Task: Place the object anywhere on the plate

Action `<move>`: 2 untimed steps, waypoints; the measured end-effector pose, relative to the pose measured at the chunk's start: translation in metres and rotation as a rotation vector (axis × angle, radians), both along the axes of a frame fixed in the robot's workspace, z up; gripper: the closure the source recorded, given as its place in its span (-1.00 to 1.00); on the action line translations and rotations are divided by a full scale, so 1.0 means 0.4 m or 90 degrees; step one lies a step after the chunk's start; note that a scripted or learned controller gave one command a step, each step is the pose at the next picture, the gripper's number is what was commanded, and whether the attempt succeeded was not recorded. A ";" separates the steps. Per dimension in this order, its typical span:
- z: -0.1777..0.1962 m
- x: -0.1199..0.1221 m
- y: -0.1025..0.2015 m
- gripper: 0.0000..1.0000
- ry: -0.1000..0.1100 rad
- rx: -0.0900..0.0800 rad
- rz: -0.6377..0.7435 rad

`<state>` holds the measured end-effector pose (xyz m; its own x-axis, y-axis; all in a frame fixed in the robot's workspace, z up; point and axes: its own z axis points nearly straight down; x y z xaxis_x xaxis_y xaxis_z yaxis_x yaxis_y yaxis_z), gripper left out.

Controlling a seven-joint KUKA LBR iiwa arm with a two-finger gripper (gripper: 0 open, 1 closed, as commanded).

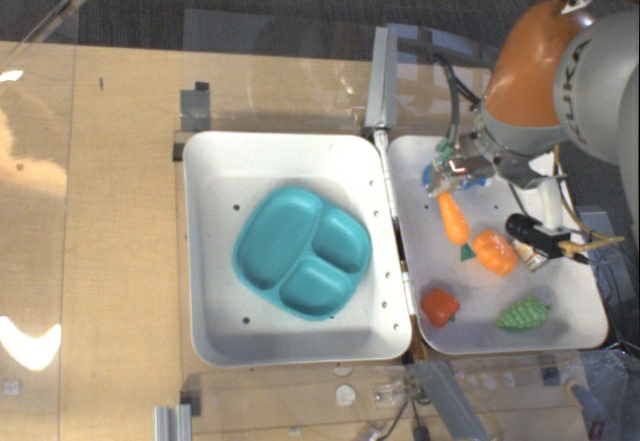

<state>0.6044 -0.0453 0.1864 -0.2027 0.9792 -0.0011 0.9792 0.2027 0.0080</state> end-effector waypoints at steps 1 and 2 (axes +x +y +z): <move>-0.001 0.028 0.196 1.00 0.001 -0.001 0.111; -0.089 -0.185 0.411 1.00 0.003 0.000 0.132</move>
<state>0.5303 0.1192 0.1507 -0.3995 0.9168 0.0003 0.9168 0.3994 0.0031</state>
